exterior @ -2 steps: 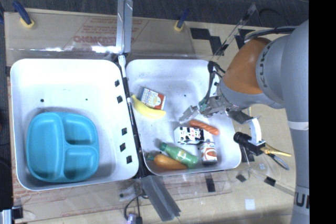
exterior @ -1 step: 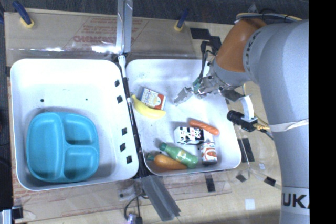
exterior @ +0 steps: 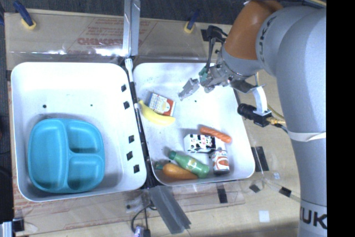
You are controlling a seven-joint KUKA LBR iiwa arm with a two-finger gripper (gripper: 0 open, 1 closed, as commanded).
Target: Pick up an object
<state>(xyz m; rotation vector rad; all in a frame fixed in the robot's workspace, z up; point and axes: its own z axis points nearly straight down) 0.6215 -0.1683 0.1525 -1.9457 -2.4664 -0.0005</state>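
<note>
My gripper (exterior: pixel 188 87) hangs over the upper middle of the right bin (exterior: pixel 233 111), reaching in from the right with nothing visible between its fingers. Just below and left of it lie a small red and white carton (exterior: pixel 160 103) and a yellow banana (exterior: pixel 155 116). Further down the bin lie an orange carrot-like piece (exterior: pixel 215 134), a black and white cow-print carton (exterior: pixel 198 143), a small red can (exterior: pixel 220 161), a green bottle (exterior: pixel 188 163) and an orange vegetable (exterior: pixel 176 172).
The left bin (exterior: pixel 66 86) holds a blue divided plate (exterior: pixel 66 155) in its lower part. A metal bar (exterior: pixel 131 25) stands at the divider between the bins. The grey arm (exterior: pixel 294 64) covers the right side of the bench.
</note>
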